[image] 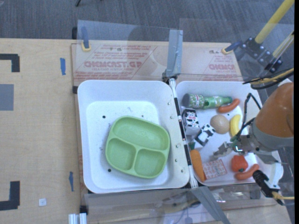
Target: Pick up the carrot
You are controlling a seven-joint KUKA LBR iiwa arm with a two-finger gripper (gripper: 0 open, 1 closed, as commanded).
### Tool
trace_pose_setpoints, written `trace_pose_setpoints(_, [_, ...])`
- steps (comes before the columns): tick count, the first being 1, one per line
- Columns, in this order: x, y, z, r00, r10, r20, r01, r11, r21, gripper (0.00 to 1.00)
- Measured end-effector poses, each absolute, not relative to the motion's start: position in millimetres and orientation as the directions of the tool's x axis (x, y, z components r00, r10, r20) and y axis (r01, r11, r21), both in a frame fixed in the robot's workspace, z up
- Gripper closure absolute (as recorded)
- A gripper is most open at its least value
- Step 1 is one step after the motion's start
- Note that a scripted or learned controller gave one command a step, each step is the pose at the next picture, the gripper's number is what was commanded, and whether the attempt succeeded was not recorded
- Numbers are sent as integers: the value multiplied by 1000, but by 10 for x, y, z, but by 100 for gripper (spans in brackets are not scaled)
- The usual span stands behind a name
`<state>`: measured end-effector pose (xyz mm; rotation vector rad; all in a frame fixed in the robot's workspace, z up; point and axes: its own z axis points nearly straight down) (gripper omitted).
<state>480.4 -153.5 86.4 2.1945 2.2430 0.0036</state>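
Note:
The carrot [197,165] is an orange tapered piece lying lengthwise against the left wall of the right bin [211,86], near its front corner. My gripper [227,148] hangs over the middle of that bin, to the right of the carrot and a little farther back, apart from it. Nothing is visibly held in it. The arm's orange band [279,112] covers the bin's right side.
The right bin also holds a green bottle [207,100], two red sausages [228,107] [246,173], a beige ball [219,123], a banana [235,124], black-and-white toy pieces [190,120], a printed card [215,168] and a red pepper [239,163]. A green divided plate [137,147] lies in the left bin [93,97].

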Motion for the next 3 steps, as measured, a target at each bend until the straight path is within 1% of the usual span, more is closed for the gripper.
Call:
trace_pose_setpoints(1, [5006, -917, 871, -84, 996, -1, 996, 84, 8, 0])
trace_pose_setpoints(2, [5017, -932, 979, -81, 997, -4, 997, 81, 13, 100])
trace_pose_setpoints(3, [5134, -150, 1853, 9, 1000, 1, 1000, -9, 2, 100])
